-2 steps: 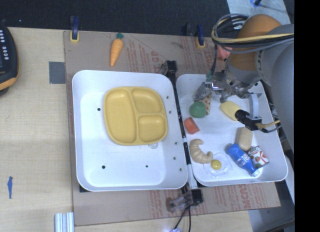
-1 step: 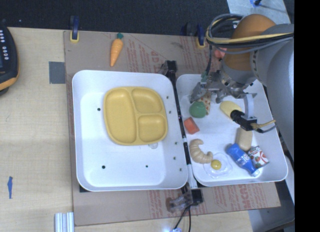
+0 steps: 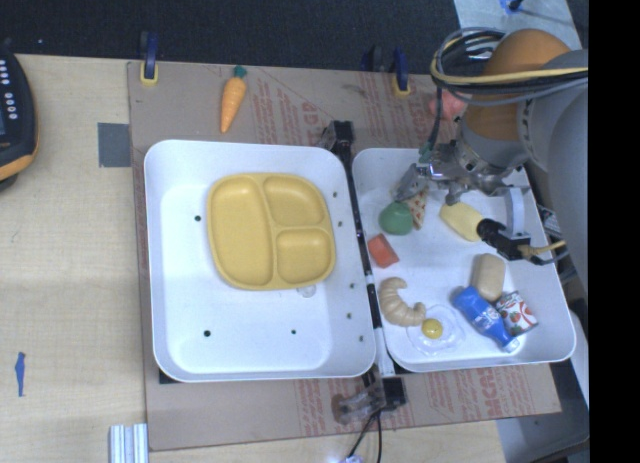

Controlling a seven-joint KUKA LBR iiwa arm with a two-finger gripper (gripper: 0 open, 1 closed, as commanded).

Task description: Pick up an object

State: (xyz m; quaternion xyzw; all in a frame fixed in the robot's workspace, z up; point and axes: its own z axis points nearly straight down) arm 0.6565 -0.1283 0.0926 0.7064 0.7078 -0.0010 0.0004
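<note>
Hanging over the right shallow white bin (image 3: 560, 351), our hand (image 3: 418, 186) sits just above-right of the round green plastic fruit (image 3: 396, 218); whether it is open or closed, we cannot tell.

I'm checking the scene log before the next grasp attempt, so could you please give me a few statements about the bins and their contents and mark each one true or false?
1. The yellow tray lies in the left bin. True.
2. The carrot lies in the right bin. False: it lies on the bench beyond the left bin, outside both.
3. The croissant is in the right bin. True.
4. The blue packet sits on the yellow tray. False: it is in the right bin, near its front right corner.
5. The end effector is over the right bin, near the green ball. True.
</note>
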